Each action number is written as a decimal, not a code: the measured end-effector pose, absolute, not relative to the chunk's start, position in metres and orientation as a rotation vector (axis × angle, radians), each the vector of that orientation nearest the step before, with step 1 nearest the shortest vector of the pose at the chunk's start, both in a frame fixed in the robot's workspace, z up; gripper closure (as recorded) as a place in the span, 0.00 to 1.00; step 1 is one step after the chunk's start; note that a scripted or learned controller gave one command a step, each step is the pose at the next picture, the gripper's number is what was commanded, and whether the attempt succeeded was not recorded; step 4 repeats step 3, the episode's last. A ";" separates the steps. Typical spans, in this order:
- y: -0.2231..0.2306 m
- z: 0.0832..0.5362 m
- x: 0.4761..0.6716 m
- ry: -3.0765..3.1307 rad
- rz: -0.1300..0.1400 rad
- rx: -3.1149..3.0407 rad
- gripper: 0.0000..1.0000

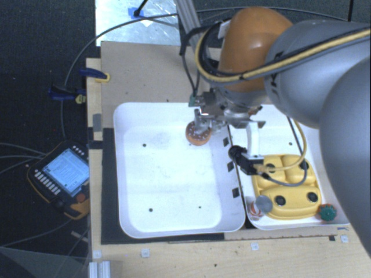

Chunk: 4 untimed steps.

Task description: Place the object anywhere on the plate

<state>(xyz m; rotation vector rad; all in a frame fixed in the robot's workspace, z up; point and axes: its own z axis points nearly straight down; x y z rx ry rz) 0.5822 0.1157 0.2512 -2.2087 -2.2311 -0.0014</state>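
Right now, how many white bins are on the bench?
2. The left bin lies in full view, with a small round brownish object near its upper right corner. The right bin sits beside it, partly covered by the arm.

We see two white bins: the left bin [168, 207] has a few dark specks on its floor, and the right bin [290, 133] holds a yellow tray [290, 191] with black dots. The grey arm [324, 68] wears an orange band [249, 39]; beneath it sits a brown, speckled round object [197, 134], and a small green ball [328, 212] lies by the tray.
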 end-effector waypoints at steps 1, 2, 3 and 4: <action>0.167 0.232 0.551 -2.230 0.001 -2.208 1.00; 0.211 0.215 0.517 -2.229 0.002 -2.209 1.00; 0.208 0.216 0.518 -2.225 0.001 -2.217 0.00; 0.208 0.216 0.518 -2.225 0.001 -2.217 0.00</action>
